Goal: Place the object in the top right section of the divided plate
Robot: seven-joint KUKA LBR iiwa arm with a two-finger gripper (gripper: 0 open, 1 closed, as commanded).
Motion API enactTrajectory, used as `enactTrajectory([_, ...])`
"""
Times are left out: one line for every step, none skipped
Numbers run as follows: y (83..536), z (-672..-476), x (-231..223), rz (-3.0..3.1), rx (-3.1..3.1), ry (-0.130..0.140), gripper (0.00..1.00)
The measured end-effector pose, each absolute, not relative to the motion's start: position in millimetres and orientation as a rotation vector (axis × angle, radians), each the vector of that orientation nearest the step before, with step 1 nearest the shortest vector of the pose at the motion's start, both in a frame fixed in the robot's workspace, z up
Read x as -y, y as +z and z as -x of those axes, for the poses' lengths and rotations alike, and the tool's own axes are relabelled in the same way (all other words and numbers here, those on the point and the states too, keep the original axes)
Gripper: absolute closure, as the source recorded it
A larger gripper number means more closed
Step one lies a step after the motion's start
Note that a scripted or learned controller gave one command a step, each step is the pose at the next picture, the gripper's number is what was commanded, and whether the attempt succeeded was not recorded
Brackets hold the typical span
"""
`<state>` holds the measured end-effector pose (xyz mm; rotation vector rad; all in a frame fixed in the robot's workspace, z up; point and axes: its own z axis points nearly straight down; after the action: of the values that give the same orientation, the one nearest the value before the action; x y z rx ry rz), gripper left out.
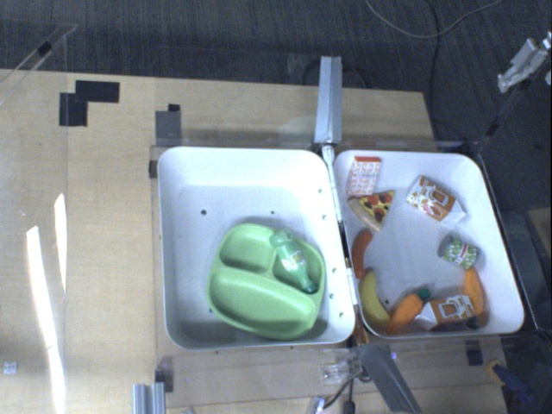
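Though the cartons in the right bin carry printed red and orange labels, their writing is too small to read. A clear green plastic bottle lies in the top right section of the glossy green divided plate in the left bin. Both bins sit on a pale wood table beside dark carpet. At the upper right hangs the grey tool; wide or narrow, I cannot tell.

You see two smooth white plastic bins, faintly glossy. The green plate looks like matt plastic; the bottle on it is clear and shiny. The bench shows pale wood grain, the floor rough dark carpet.
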<state>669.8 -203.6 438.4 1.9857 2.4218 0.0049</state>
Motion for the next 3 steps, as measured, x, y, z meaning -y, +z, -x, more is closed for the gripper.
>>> enactTrajectory([437.9, -670.0, 203.1, -1.924, -2.473, 0.004, 0.0])
enactTrajectory([437.8, -670.1, 203.0, -1.859, -2.522, 0.004, 0.0])
enactTrajectory([370.5, -670.3, 170.4, -1.701, -2.632, 0.006, 0.0])
